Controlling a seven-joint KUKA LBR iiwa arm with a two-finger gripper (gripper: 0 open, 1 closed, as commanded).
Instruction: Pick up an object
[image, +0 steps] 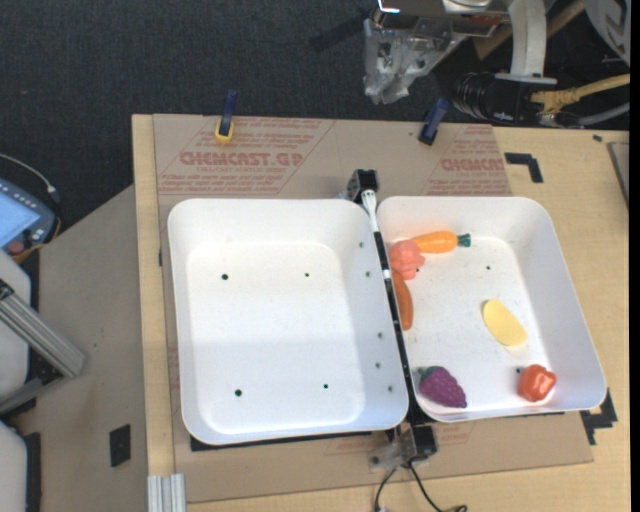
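- The gripper (392, 75) hangs above the bench's far edge, well apart from both bins; whether it is wide or narrow, I cannot tell.
- Right bin (556, 262) holds a carrot (437, 241), a pink piece (406, 257) and an orange piece (403, 303) by its left wall.
- Also there: lemon (504, 324), grapes (442, 387), red pepper (537, 382).
- The left bin (190, 300) lies touching it.

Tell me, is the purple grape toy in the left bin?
No, the purple grapes lie in the right bin, near its front left corner, next to the wall shared with the left bin.
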